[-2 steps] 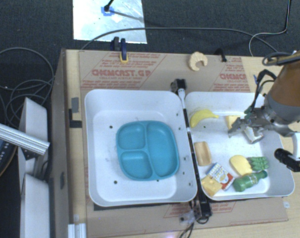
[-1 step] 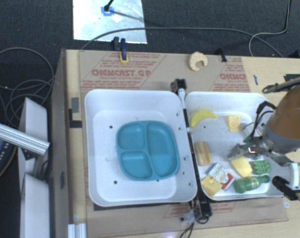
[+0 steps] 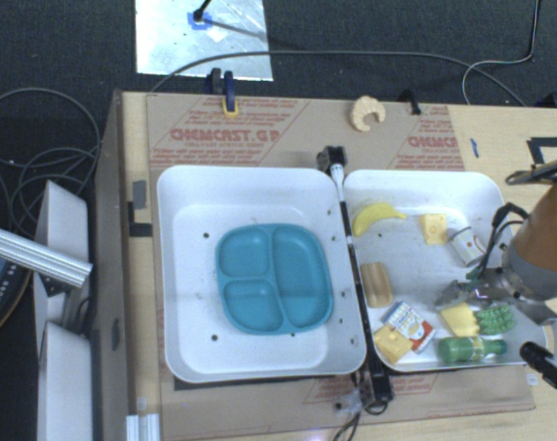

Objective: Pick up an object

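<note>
We see the gripper (image 3: 462,292) low over the right bin (image 3: 481,187), just above a yellow block (image 3: 460,319) and beside a green knobbly toy (image 3: 494,318); whether it is apart or closed we cannot tell. A banana (image 3: 377,216), a green bottle (image 3: 469,348) and a wooden block (image 3: 377,285) lie nearby. The left bin (image 3: 191,191) holds a blue divided plate (image 3: 273,277).

A teal sectioned plastic plate (image 3: 274,277) sits in a white plastic bin (image 3: 191,200); nearby lie a yellow curved plastic banana (image 3: 377,216), green plastic bottle (image 3: 470,348) and tan wooden block (image 3: 377,285)
</note>
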